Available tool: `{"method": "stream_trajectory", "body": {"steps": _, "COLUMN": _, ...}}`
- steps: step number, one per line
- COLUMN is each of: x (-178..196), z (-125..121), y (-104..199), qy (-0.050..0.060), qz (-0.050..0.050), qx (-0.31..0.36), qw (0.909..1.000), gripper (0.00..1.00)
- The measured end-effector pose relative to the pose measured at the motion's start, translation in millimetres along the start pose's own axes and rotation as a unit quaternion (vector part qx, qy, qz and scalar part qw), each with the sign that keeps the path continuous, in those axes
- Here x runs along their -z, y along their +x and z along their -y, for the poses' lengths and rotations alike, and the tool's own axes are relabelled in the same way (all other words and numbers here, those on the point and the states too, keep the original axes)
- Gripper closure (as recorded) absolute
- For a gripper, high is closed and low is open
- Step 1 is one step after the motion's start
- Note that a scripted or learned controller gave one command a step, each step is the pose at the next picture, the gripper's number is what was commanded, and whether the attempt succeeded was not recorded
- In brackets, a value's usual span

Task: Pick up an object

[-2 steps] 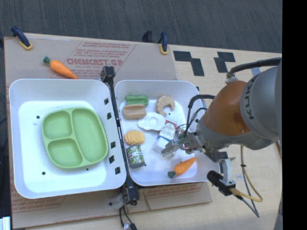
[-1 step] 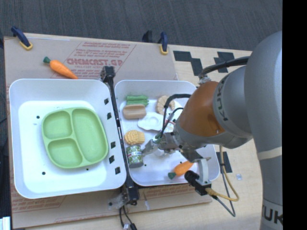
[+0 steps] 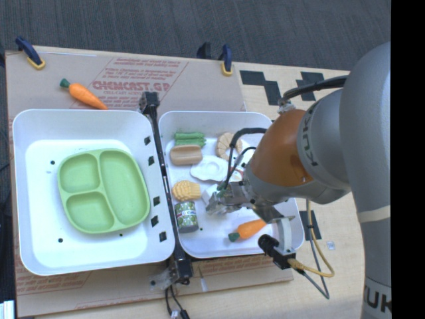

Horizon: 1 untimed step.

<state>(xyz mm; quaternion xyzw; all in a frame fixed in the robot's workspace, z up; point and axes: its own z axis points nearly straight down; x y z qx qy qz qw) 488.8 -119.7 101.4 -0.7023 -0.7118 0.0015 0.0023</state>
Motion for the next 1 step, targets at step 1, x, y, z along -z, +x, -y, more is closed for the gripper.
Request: {"method": "stream_trajectory", "body": {"steps": 1, "x": 104.3, "z": -18.5, "y": 1.5, "qy": -0.003, "qz": 0.001, "qx": -0.004, "qw": 1.0000, "gripper": 1.00}}
